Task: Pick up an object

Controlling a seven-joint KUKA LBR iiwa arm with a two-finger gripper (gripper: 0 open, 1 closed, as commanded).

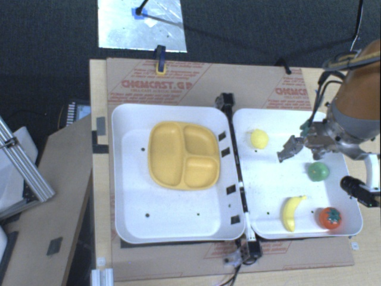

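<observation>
The right bin holds a small yellow ball-like fruit at its upper left, a green round fruit toward the right, a yellow banana near the front, and a red-orange tomato at the front right corner. My gripper hangs over the middle of this bin, between the yellow fruit and the green one, pointing left. Nothing shows between its fingers. The grey arm with its orange band comes in from the right.
The left bin carries a yellow divided plate. A black divider strip runs between the two bins. Both stand on a cardboard sheet. A shiny metal plate lies beyond the bench.
</observation>
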